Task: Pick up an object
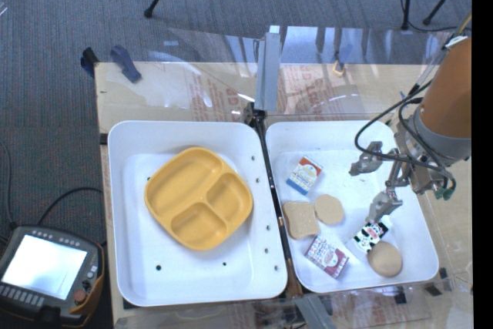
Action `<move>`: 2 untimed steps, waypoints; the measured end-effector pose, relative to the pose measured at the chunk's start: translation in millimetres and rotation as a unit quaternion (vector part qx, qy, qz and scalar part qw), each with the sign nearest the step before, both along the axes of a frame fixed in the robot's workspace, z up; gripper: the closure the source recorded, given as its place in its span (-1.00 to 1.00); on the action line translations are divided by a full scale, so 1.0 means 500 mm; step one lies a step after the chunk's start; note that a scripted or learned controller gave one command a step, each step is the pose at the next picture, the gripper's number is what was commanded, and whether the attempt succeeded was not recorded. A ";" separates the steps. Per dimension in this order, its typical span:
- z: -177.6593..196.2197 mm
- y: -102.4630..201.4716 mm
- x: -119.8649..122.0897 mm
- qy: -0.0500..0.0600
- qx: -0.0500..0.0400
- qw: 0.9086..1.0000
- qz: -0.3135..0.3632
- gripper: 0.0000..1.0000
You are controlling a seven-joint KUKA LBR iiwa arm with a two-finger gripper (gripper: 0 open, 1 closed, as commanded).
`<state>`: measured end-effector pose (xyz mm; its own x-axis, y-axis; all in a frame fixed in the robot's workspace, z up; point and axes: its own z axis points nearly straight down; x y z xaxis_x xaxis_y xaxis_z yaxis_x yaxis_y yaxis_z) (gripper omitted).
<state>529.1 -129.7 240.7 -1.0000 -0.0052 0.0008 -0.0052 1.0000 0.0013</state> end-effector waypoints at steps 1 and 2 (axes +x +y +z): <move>-0.191 0.046 -0.052 0.003 0.000 0.993 -0.117 -1.00; -0.296 0.081 -0.004 -0.001 -0.001 0.999 -0.042 -1.00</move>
<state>527.0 -89.1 93.0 -0.9969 0.0784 -0.0019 0.0784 0.9969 -0.0005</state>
